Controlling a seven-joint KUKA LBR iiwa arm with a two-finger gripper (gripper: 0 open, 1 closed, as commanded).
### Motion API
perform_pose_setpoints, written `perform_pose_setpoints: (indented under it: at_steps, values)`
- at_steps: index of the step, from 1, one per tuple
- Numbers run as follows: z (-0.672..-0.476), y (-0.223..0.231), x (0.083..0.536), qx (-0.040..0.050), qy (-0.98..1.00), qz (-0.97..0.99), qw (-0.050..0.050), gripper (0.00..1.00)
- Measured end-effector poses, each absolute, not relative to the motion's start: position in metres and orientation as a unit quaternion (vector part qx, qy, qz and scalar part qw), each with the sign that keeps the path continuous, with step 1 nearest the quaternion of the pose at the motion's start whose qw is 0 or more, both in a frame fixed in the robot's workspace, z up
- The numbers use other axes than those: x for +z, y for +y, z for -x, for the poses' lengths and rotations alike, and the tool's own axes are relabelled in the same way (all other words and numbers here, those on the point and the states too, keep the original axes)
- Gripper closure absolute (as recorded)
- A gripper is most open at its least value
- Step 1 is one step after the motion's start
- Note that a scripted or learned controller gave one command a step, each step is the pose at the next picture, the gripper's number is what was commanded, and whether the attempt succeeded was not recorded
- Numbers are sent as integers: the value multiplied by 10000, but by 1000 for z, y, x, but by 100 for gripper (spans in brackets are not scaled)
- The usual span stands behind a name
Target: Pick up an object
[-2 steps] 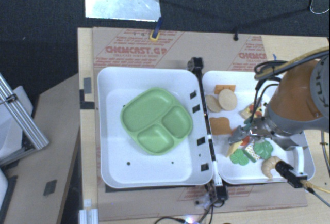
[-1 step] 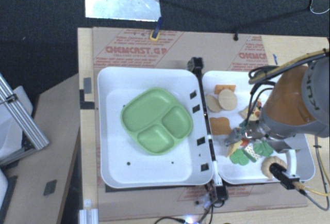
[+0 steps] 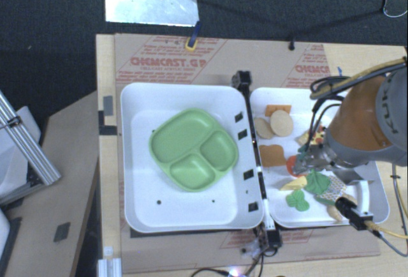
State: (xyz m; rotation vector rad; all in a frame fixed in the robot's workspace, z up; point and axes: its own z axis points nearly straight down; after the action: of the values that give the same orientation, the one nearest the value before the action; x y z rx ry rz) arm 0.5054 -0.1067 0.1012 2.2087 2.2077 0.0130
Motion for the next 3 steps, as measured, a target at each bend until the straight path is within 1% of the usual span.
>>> perform_pose_setpoints:
  at_steps: [1,2,3]
  values:
    - [-505,-109,149,1,7082,-7060,6,100]
    - [-497,-106,193,1,7085,-7057,2,100]
    - [-498,-105,219,5,7086,-7056,8,100]
